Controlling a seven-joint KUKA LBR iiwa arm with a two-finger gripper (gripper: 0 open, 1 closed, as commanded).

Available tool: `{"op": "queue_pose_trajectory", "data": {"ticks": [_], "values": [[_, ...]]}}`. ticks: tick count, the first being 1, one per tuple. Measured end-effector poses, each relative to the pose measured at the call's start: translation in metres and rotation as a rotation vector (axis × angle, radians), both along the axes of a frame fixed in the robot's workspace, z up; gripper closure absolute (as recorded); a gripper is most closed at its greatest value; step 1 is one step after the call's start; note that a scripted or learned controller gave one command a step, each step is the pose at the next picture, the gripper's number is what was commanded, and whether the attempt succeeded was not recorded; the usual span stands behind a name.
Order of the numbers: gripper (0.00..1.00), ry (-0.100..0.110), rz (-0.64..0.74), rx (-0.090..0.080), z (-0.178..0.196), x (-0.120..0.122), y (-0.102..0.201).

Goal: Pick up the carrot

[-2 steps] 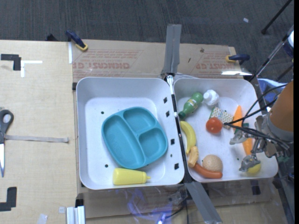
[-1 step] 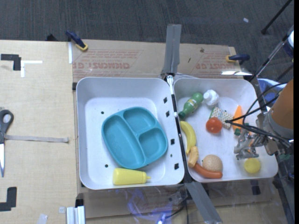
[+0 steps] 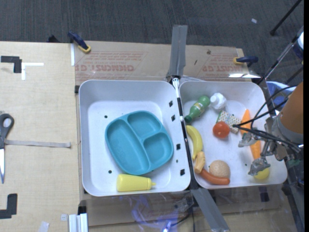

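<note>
Arm [image 3: 294, 115]: reaching in from the right, hanging over the right bin's [image 3: 231, 87] far right side.
Gripper [image 3: 253, 153]: sitting low over the bin floor, fingers spread apart — nothing lying between them.
Carrot [image 3: 251, 134]: lying along the right bin's right wall, orange, running up and down the view; the gripper's metal parts are crossing over its middle, so part of it is hiding.
Lemon [image 3: 262, 174]: resting just below the carrot, right by the lower fingertip.
Tomato [image 3: 221, 130]: sitting left of the gripper, near mid-bin.
Banana [image 3: 195, 139]: curving along the right bin's left wall.
Green bottle [image 3: 198, 108]: leaning near the top of that bin.
Hot dog [image 3: 213, 177]: lying at the bottom, under a round bun [image 3: 219, 168].
Left bin [image 3: 91, 129]: holding a blue plate [image 3: 139, 142] — and a yellow bottle [image 3: 133, 182] lying below it.
Scissors [image 3: 4, 141]: lying on the bench, far left.
</note>
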State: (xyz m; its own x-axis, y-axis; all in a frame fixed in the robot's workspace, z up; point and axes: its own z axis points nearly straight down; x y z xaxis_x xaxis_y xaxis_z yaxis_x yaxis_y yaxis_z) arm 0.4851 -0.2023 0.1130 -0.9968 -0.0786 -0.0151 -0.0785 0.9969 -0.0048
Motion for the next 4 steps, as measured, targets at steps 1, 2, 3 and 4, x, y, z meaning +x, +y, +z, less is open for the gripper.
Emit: {"op": "queue_pose_trajectory", "data": {"ticks": [1, 2, 3, 4], "values": [[1.00, -0.006, 0.002, -0.002, 0.010, 0.003, 0.000], [0.00, -0.006, 0.002, -0.001, 0.010, 0.003, 0.000], [0.00, 0.012, -0.173, 0.005, -0.021, 0.001, -0.018], [0.00, 0.011, -0.340, 0.007, -0.021, 0.005, 0.014]]}}
